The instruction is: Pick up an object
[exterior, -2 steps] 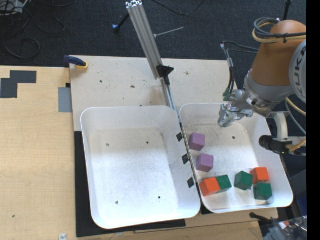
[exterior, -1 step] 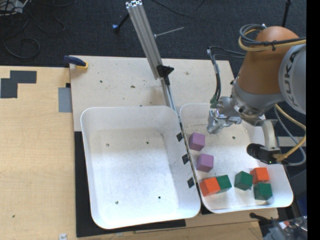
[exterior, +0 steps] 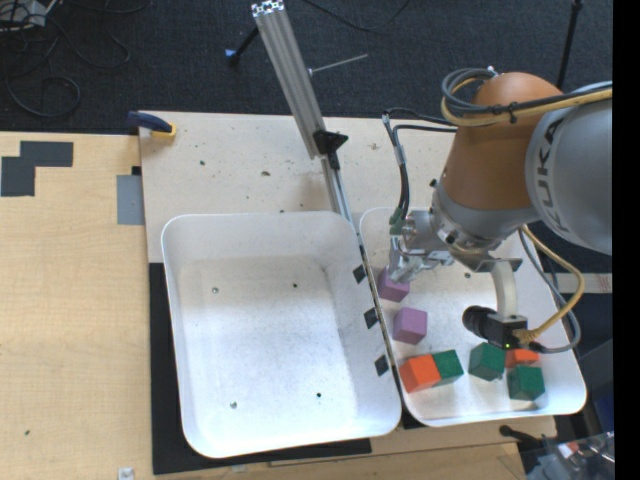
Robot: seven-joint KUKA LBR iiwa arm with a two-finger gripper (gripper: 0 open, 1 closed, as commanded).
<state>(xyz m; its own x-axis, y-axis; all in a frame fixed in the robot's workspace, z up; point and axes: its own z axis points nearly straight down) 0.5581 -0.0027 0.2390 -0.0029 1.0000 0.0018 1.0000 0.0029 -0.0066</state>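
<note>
- The grey two-finger gripper [exterior: 402, 268] sits low in the right white bin [exterior: 560, 393], fingers closed around a small purple cube [exterior: 393, 288].
- A second purple cube [exterior: 410, 325] lies just below it.
- An orange block [exterior: 420, 372] and green blocks [exterior: 488, 362] lie farther below.

left bin [exterior: 200, 268] open; right bin [exterior: 570, 393] crowded with blocks [exterior: 410, 324]

A small purple block [exterior: 393, 288] sat tilted at about ten o'clock in the right-hand white bin [exterior: 565, 400], close to the wall shared with the left bin, directly under the tool [exterior: 401, 268]. A second purple block [exterior: 410, 324] lay just below it toward six o'clock. An orange block [exterior: 420, 372] touched a green one [exterior: 447, 365] along the bin's lower edge, with two more green blocks [exterior: 487, 361] [exterior: 525, 382] at five o'clock.
</note>
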